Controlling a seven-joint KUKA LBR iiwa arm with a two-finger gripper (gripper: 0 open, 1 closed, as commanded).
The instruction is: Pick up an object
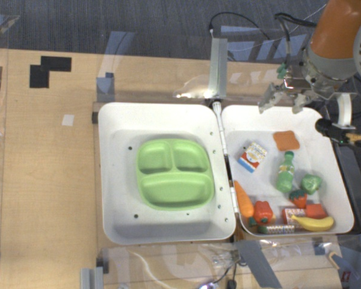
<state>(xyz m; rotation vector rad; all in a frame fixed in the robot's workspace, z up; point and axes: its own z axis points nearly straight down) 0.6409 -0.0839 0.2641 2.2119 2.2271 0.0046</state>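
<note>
Hand point(284, 97) hovered over the far rim of the right bin point(343, 179), fingers spread, nothing between them. Nearest candidate below it was the orange-brown slab point(286, 140): flat, so the fingers risked skating over it; the banana point(313, 223) pile beyond sat crowded. Pale wood table point(42, 179); grey carpet behind.

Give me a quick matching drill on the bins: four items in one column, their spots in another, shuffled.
Items:
1. green divided plate
2. banana
3. carrot
4. pincer

Places:
A. front right corner of the right bin
B. above the right bin's back rim
C. middle of the left bin
D. along the right bin's left wall

Pairs: 1-C, 2-A, 3-D, 4-B
</note>
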